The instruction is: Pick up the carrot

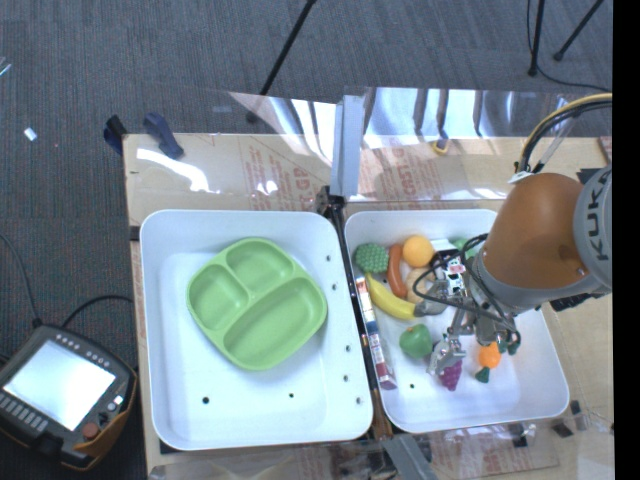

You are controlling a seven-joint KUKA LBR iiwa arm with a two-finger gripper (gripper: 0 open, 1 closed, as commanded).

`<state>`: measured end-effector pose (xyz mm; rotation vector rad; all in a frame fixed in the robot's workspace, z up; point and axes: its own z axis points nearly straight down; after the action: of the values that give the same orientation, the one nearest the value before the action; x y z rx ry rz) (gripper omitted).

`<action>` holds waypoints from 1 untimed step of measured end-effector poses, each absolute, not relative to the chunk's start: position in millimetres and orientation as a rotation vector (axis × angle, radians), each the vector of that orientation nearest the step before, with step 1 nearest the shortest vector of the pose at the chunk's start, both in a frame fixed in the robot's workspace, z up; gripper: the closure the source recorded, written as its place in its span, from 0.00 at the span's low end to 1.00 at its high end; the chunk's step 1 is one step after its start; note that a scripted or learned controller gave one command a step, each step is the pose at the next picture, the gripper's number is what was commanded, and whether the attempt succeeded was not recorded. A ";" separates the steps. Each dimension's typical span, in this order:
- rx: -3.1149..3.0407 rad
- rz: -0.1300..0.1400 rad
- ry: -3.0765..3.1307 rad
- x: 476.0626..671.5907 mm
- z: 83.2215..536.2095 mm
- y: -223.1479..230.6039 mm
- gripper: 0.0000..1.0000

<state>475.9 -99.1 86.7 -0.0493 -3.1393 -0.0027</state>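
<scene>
The bench (200,173) bears two white bins (170,258) (540,388) side by side.

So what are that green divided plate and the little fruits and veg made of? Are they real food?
The green plate looks like moulded plastic: one even colour, smooth, softly glossy. The banana, the orange and the carrot seem to be plastic toys, going by their flat, saturated colours. That is likely, not certain.

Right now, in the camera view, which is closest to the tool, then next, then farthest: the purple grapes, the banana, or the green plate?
From the tool:
1. Purple grapes, just below it in the right bin.
2. Banana, up and to the left, same bin.
3. Green plate, far left, in the other bin.
</scene>
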 end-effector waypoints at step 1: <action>0.022 -0.002 -3.146 525.0 99.4 -122.6 0.00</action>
<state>525.0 -122.6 99.4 0.0224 -3.1459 -0.0017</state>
